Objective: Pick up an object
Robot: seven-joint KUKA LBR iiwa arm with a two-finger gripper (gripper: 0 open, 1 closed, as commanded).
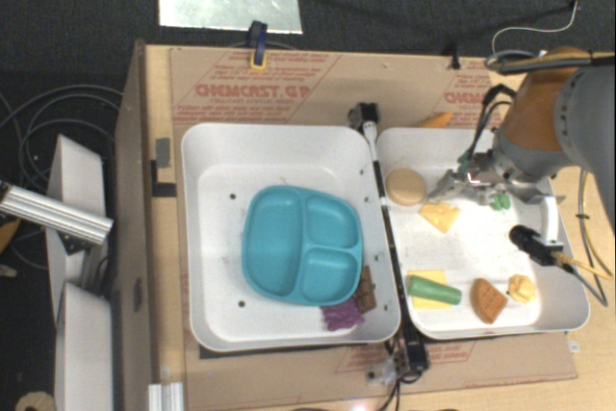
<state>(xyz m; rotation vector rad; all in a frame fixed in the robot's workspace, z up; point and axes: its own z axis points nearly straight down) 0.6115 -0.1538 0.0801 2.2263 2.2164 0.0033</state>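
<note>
My gripper (462, 184) is low over the back half of the right bin (568, 303), reaching in from the right. Just below and left of it lies a yellow wedge (440, 217), close to the gripper's tip. A round tan bun-like piece (405, 187) sits to its left against the bin's wall. A small green thing (500, 201) lies right beside the gripper's body. Near the front of this bin are a green and yellow piece (433, 290), an orange-brown chunk (488, 300) and a small yellow lump (521, 288).
The left bin (207, 207) holds a teal divided plate (301, 244), with a purple thing (339, 316) and a brown piece (367, 295) at its front right. An orange thing (436, 120) rests at the right bin's back rim. A divider wall (380, 207) separates the bins.
</note>
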